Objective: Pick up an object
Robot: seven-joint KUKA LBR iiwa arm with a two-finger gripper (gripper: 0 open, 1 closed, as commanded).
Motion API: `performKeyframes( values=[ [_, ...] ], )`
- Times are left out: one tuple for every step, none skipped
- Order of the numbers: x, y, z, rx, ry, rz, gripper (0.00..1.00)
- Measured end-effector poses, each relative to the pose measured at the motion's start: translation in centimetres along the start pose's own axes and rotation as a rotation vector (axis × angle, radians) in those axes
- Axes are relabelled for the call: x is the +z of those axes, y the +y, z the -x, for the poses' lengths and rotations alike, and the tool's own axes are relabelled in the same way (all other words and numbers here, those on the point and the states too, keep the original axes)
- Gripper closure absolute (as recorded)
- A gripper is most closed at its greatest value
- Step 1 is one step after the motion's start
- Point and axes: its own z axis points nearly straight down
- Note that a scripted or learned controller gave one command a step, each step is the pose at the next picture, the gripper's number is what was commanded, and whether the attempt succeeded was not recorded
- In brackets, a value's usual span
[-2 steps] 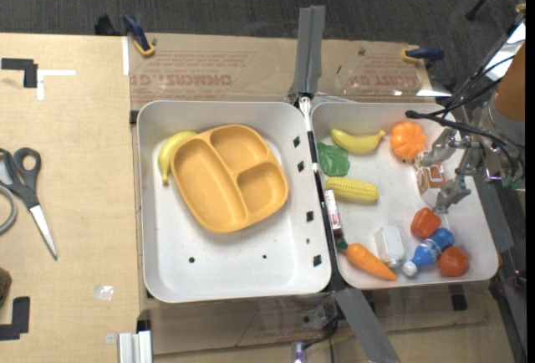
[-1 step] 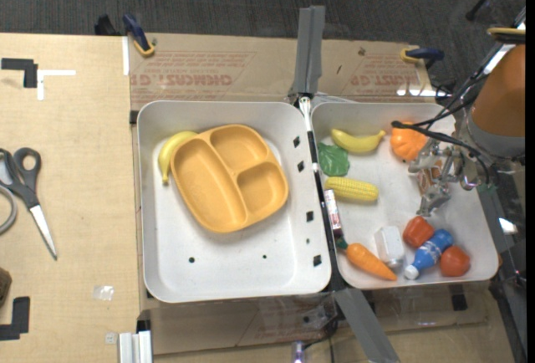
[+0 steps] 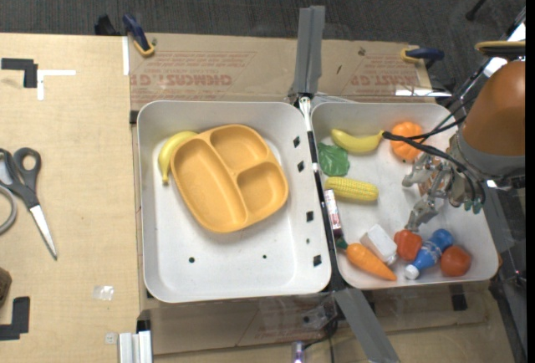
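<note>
Camera view showed the hand [image 3: 425,201] hovering inside the right bin [image 3: 378,194] near its right edge. Its fingers stood apart, gripping nothing, just above a red toy [image 3: 407,243].

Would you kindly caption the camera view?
Hand hovers above toy food in the right bin; yellow tray in the left.

Toy food crowds the right bin [image 3: 378,110].
Banana [image 3: 356,140], orange [image 3: 407,139], green piece [image 3: 333,160] and corn cob [image 3: 350,188] lie up top; carrot [image 3: 369,262], blue bottle [image 3: 428,253] and tomato [image 3: 456,261] below.
</note>
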Motion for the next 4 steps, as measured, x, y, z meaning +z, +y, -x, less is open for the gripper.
performKeyframes(
  values=[
    [-0.1, 5.9, 8.4, 0.213, -0.003, -0.001, 0.0],
    [0.1, 9.8, 7.8, 0.343, 0.004, -0.002, 0.0],
    [-0.1, 4.1, 9.0, 0.426, -0.003, -0.001, 0.0],
    [0.0, 0.7, 4.6, 0.518, 0.0, -0.001, 0.0]
  ],
)
